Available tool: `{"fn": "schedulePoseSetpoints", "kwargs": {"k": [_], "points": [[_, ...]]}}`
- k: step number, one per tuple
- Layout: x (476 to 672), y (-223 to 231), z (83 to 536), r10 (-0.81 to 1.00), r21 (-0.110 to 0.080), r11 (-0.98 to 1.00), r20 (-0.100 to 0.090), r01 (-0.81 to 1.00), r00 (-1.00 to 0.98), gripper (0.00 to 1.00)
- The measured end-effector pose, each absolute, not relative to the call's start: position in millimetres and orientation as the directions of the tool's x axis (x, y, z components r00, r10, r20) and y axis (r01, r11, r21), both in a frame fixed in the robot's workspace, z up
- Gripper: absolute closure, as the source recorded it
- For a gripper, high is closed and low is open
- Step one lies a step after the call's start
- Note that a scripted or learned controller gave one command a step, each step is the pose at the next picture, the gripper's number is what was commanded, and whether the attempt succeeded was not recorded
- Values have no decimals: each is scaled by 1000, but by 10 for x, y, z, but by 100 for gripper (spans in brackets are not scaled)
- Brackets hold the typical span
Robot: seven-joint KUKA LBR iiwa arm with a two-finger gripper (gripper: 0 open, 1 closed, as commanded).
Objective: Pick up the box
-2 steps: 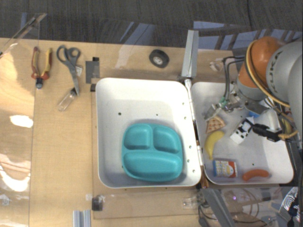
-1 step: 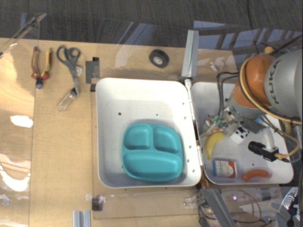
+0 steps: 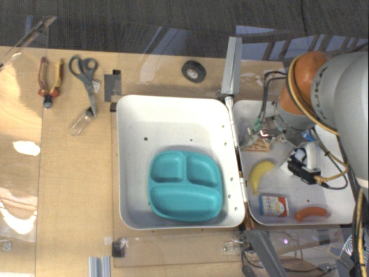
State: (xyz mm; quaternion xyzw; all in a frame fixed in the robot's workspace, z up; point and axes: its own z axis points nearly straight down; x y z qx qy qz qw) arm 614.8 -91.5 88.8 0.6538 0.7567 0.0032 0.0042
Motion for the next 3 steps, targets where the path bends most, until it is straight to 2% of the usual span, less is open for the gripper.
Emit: {"fn": "schedulePoseSetpoints", "kwargs": {"k": [1,2,3], "points": [[6168,-903,1005,989,16,150,-3,989,-150,100],[6023,-544,1974,1000,7,-29,0,1000,29,100],[6218,-29,1841,951,1,-309,0,951,309,100]]}}
